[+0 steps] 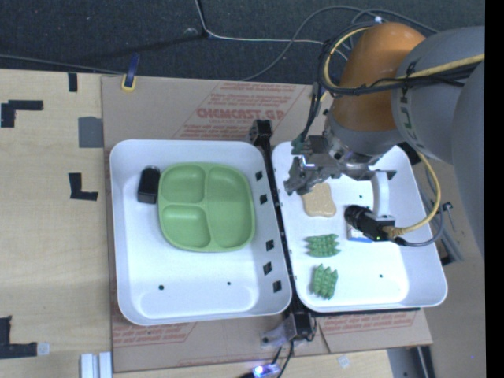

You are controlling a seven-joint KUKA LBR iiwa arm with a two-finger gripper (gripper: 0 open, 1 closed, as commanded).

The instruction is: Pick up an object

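Camera view looks down on the tabletop (47, 235), pale wood with black tape marks at nine o'clock, and a cardboard sheet (228, 109) under both bins carrying red printing that looks like "CHEMCAST GP", though the letters are too faint to be sure. Big grey arm (449, 93) with its orange band (378, 53) comes in from two o'clock. Left bin (134, 290) holds a green divided plate (206, 206) filling its upper half, a small black block (148, 185) touching the plate's nine o'clock edge, and bare white floor toward six o'clock. Right bin (417, 282) has open floor along its three o'clock side. Hand (303, 176) hangs at the bin's eleven o'clock corner, just beside a tan biscuit-like piece (319, 201); whether its fingers grip anything I cannot tell. Below, toward six o'clock, two spiky green toys: one (322, 246) mid-bin, another (323, 280) near the bottom rim.
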